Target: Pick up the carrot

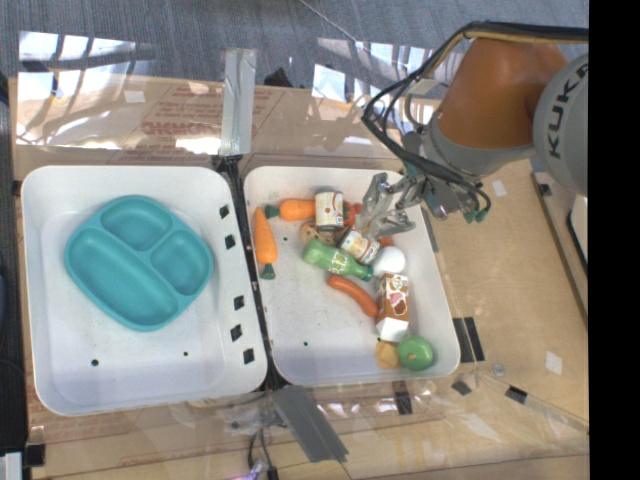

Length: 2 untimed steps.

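The carrot (264, 239) lies along the right bin's (300, 353) left wall, untouched. The claw (385, 208) hovers near the far edge over clutter; its opening I cannot tell. Best approach: cross left, align lengthwise, descend at mid-body.

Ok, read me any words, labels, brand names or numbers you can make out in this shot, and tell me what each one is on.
"KU": big dark letters on the grey arm, cut off at the frame's right.
Red printing on the cardboard behind the bins: too blurred to read.
Label on the small can: too small to read.
Label on the green bottle: too small to read.
Print on the carton: too small to read.
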### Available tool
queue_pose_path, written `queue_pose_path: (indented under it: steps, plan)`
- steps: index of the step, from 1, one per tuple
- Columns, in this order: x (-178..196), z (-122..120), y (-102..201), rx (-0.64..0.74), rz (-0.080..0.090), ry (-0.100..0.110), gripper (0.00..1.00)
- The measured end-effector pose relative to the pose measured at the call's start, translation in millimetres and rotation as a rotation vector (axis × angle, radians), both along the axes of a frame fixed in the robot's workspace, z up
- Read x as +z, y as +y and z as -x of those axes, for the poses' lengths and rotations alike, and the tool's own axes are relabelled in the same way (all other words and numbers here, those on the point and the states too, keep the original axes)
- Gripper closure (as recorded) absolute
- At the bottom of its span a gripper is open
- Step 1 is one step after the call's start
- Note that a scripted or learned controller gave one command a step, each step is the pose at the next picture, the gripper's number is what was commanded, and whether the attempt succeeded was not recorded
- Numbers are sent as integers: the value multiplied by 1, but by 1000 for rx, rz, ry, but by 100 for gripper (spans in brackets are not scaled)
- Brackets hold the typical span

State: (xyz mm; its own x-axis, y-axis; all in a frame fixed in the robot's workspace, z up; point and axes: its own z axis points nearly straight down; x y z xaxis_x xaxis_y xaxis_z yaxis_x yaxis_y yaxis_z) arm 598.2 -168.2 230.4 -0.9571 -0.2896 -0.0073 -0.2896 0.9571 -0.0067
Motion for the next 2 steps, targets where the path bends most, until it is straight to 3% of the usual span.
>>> queue_pose_path:
  steps: [1,2]
  plan:
    - [110,20,35,80,1,-6,100]
    - [120,-38,37,317,-2,5,100]
